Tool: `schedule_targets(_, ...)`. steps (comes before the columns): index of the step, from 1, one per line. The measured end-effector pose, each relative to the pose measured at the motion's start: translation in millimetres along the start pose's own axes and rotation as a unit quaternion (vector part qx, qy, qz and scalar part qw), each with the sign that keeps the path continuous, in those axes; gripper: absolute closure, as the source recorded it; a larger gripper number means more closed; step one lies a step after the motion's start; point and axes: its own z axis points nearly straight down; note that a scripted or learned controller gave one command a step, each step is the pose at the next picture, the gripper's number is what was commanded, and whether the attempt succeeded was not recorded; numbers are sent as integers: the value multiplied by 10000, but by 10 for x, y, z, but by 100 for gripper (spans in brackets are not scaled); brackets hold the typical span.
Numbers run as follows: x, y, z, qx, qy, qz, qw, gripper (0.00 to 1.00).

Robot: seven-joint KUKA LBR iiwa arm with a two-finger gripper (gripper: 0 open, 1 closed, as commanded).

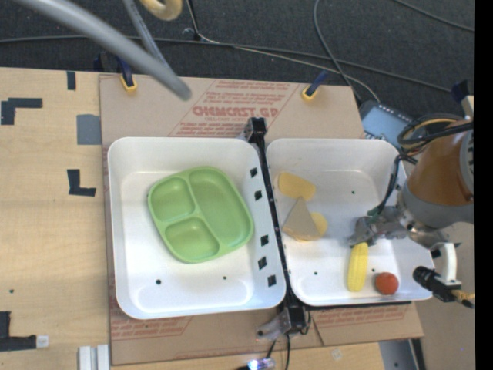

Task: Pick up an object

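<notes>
Gripper point(365, 232) hangs low in the right bin point(331, 151), just at twelve o'clock of the yellow corn cob point(357, 267); whether it is clenched or released I cannot tell. Corn looks light, stiff, plastic-smooth, likely slippery: best pinched across its middle. A red ball point(387, 284) lies at its four o'clock.

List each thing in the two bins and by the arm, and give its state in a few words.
green tray: flat in left bin, compartments bare
corn cob: lying in right bin
red ball: resting by the bin's near wall
yellow wedge: lying flat
tan wedge: lying flat
gripper: low over right bin
</notes>
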Motion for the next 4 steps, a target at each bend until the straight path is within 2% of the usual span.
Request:
schedule_targets(2, 66, -26, -1111, -36, -16, 0, 10000, 100)
schedule_targets(4, 1002, 295, -952, -5, 1, -21, 10000, 100)
